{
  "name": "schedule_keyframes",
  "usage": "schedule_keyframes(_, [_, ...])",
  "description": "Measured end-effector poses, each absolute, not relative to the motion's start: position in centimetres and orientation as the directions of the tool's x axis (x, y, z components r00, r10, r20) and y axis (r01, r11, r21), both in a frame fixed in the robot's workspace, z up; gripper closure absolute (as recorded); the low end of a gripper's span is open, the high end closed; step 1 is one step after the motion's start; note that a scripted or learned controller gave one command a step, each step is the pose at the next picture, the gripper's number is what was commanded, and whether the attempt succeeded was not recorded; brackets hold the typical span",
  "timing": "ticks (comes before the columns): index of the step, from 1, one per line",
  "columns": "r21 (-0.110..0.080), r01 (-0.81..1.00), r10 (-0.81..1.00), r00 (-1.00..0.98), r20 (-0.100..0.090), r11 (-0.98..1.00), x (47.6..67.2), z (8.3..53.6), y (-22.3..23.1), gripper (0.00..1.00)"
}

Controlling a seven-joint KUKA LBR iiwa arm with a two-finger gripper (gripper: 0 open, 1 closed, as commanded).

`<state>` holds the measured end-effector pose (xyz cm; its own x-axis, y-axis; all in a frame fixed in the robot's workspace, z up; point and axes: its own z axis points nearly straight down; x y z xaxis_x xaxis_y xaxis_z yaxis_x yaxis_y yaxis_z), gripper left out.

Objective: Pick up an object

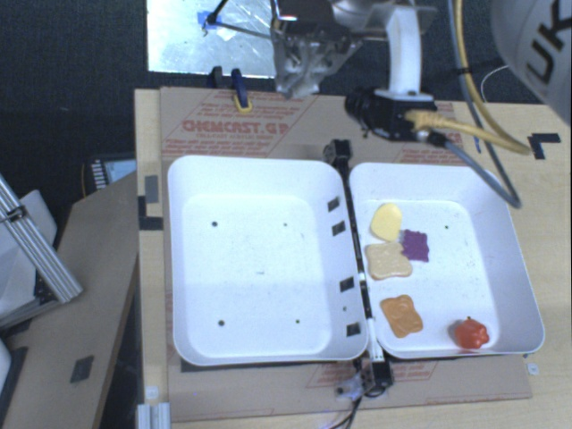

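Observation:
The right bin (pixel 500 231) holds several small objects. A pale yellow piece (pixel 386 222) lies near its left wall, with a purple piece (pixel 415 245) just to its right. Below them sits a tan toast slice (pixel 388 261), touching or nearly touching both. An orange-brown toast slice (pixel 401 315) lies nearer the front. A red tomato-like object (pixel 471 332) rests in the front right corner. My gripper (pixel 297 77) hangs high beyond the back edge of the bins, above the cardboard sheet, far from all the objects. Nothing shows in its grasp.
The left bin (pixel 188 239) stands beside the right one, joined by a black-clipped divider (pixel 350 239). A cardboard sheet (pixel 232 125) lies under both bins. A yellow and blue clamp (pixel 239 92) sits at the sheet's back edge. Aluminium framing (pixel 36 248) stands at the far left.

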<state>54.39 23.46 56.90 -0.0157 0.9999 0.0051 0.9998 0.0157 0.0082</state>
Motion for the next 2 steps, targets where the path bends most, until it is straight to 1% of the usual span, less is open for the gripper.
schedule_keyframes(2, [0.012, 1.0, 1.0, -0.023, 0.008, 0.023, 54.4, 59.1, 23.5, 1.0])
